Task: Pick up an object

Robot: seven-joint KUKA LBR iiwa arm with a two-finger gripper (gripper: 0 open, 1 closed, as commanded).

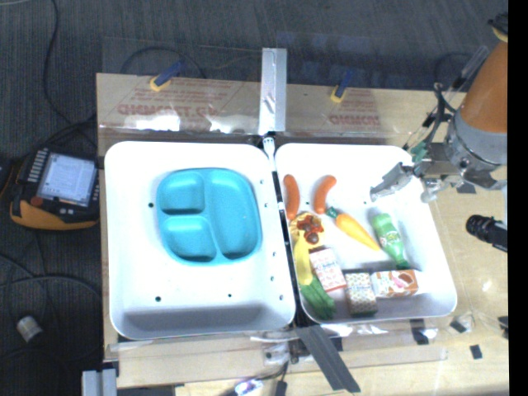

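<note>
Your hand hovers over the right bin's upper right; whether it is apart or together, you cannot tell. The green bottle lies just below it, its lower end hidden behind small cartons.

Both white bins look like smooth plastic with a soft sheen, and the blue divided tray in the left one is glossier plastic. The toy food on the right is mostly shiny plastic too, like the green bottle and the carrot; the little boxes look like printed card. The tabletop is pale wood under a clear film. Dark floor looks like rough, matt carpet. Metal strip, top centre, brushed-looking.
</note>
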